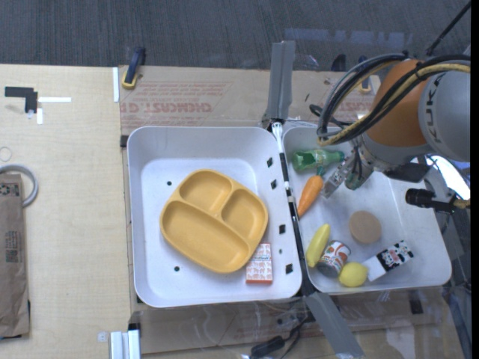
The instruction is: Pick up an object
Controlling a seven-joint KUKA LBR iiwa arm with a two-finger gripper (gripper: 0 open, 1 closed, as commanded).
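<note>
My gripper (338, 179) hangs low over the back left part of the right bin (419, 200), below the orange band of the arm. It sits just right of the orange carrot (309, 193) and just in front of the green bottle (317, 158), which lies on its side. Nothing shows clearly in its grasp. Farther forward in the same bin lie a tan round disc (365, 226), a yellow banana (318, 243), a small can (334, 259), a lemon (353, 275) and a black-and-white cow-patterned item (391, 259).
The left bin (142, 200) holds a yellow divided plate (215, 219) and a small red-and-white box (260, 265) at its front right. The divider between the bins (287, 200) runs just left of the carrot. Cables arch over the arm at the back right.
</note>
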